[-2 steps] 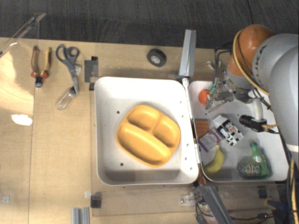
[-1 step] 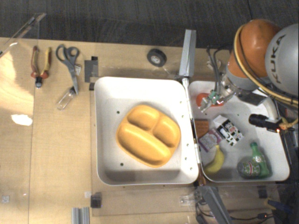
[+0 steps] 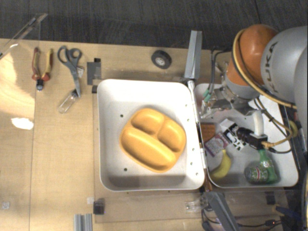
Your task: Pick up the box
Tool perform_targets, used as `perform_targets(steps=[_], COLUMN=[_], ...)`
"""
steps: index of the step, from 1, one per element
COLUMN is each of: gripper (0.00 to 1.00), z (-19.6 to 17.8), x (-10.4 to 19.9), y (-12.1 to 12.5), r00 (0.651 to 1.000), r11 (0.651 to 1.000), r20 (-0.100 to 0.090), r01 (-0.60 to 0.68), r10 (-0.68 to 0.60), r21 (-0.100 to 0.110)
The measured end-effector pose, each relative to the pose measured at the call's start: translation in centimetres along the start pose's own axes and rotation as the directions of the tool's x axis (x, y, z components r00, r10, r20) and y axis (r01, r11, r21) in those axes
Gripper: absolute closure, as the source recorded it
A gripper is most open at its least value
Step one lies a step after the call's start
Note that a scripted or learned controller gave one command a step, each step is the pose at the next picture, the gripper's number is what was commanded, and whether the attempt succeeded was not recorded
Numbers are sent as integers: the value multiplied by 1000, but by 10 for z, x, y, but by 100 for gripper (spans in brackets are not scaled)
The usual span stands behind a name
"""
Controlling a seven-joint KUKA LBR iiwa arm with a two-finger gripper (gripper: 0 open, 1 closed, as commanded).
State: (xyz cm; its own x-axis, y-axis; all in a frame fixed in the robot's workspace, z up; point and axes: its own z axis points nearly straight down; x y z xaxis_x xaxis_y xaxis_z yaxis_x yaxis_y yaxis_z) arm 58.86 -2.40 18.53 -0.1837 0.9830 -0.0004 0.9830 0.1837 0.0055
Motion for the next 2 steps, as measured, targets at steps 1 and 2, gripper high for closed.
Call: perform_targets(steps=[1, 2], gripper=[0, 0], z=[0, -11], x=[0, -55], y=[0, 33], r00=[1000, 997], r11=[1000, 997], r20=[0, 1], r01=[0, 76], r10=[0, -76], r21=[0, 1])
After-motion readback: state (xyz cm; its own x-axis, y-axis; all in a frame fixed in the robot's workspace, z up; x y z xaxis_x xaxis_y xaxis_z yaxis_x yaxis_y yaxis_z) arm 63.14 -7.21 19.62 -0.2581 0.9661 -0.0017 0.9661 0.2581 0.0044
